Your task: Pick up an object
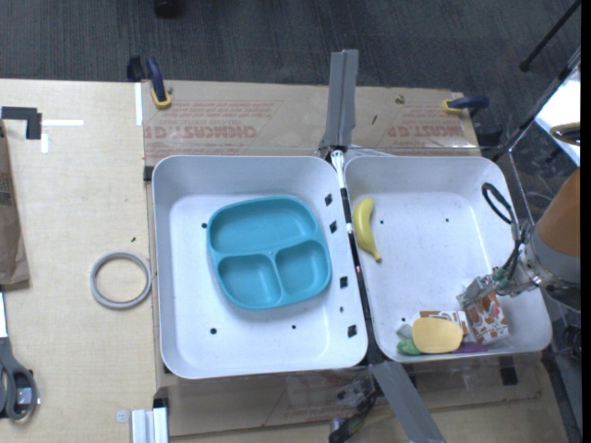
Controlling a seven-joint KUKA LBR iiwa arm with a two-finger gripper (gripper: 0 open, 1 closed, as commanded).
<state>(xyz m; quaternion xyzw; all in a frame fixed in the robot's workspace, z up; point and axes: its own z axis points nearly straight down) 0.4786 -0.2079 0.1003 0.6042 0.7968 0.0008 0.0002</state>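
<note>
One yellow toy (437, 334), one carton (487, 317) under gripper (488, 287), jaw state unclear; one banana (367, 228), one blue tray (269, 252).

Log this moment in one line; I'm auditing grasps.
gripper: right bin, at small carton | banana: untouched | divided plate: left bin

Dark grey carpet (277, 17) lies beyond the pale wooden bench (74, 210), evenly lit.

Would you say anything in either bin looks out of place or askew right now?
Nothing looks spilled or damaged. The blue divided tray sits rotated in the left bin. In the right bin, the banana lies alone by the divider, while the yellow toy and small carton crowd the near corner beside the gripper.
</note>
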